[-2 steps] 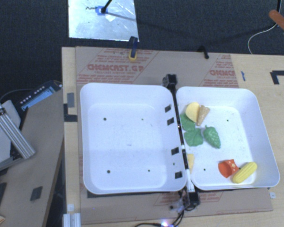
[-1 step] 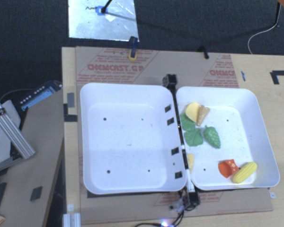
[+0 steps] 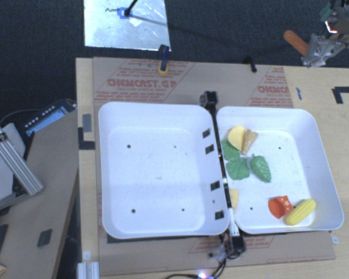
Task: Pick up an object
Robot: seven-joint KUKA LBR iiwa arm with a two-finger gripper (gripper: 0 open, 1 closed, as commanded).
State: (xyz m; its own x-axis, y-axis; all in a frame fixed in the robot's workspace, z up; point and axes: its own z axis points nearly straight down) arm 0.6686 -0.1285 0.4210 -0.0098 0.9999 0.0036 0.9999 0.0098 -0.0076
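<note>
My gripper (image 3: 312, 52) is raised at the top right, beyond the bench's far edge. An orange carrot-like piece (image 3: 295, 41) sticks out to the left from between its fingers, so it is shut on that piece. In the right bin (image 3: 323, 156) lie a yellow rounded piece (image 3: 237, 136), a tan wedge (image 3: 250, 139), green leafy pieces (image 3: 260, 168), a red-orange piece (image 3: 280, 206) and a yellow corn cob (image 3: 301, 211). A small yellow piece (image 3: 234, 197) rests against that bin's left wall.
The left bin (image 3: 157, 107) sits beside the right one, joined by a black-clipped divider (image 3: 216, 156). A yellow and blue clamp (image 3: 163, 63) stands at the bench's back edge. A metal frame (image 3: 14, 161) stands at the left.
</note>
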